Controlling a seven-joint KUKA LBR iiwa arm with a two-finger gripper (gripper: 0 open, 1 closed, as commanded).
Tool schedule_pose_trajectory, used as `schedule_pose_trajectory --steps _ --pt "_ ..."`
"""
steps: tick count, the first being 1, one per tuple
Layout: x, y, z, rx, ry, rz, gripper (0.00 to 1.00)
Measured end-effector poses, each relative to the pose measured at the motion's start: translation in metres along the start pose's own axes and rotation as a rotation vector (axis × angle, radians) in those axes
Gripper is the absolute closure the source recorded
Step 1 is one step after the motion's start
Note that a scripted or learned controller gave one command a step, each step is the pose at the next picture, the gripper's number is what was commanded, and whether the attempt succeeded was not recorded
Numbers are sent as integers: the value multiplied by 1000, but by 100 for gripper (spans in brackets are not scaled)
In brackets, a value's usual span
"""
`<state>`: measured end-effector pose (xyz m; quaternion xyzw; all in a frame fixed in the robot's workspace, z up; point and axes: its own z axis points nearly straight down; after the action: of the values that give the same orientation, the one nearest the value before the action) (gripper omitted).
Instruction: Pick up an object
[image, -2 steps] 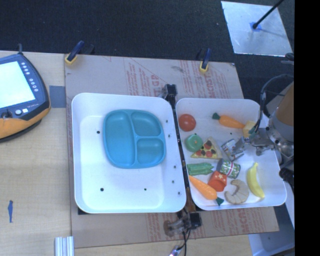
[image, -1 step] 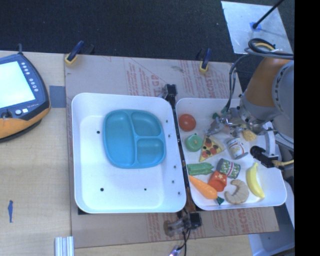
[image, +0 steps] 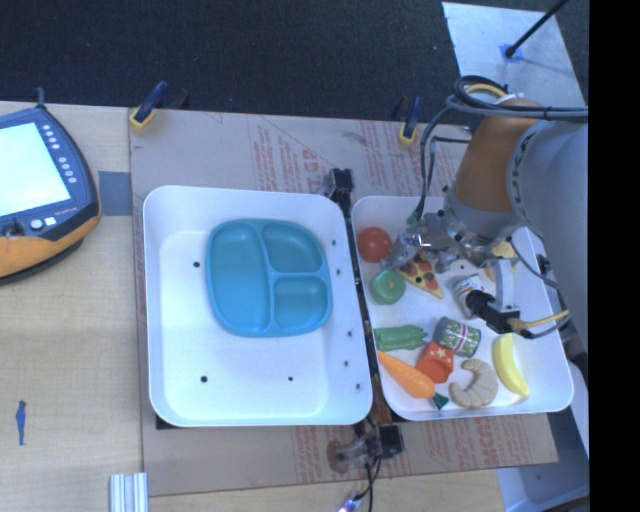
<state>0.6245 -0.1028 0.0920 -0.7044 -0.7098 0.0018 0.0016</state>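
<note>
My gripper (image: 422, 250) hangs low over the back of the right bin (image: 556, 400), right above a pizza slice (image: 424, 279). A red tomato (image: 374, 243) lies just to its left, and a green round toy (image: 388, 287) sits in front of the tomato. Nearer the front lie a green cucumber (image: 400, 337), a small can (image: 459, 336), a red pepper (image: 436, 358), an orange carrot (image: 405, 375), a tan croissant (image: 475, 383) and a yellow banana (image: 511, 364). The wrist hides the bin's back right corner.
The left bin (image: 170, 330) holds a blue divided plate (image: 268, 276). A black divider clamp (image: 342, 185) sits between the bins at the back. An orange-edged tablet (image: 40, 190) lies on the bench at far left.
</note>
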Motion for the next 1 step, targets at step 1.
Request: schedule_pose_trajectory --steps 1 --pt "-2 0 -11 2 0 -1 100"
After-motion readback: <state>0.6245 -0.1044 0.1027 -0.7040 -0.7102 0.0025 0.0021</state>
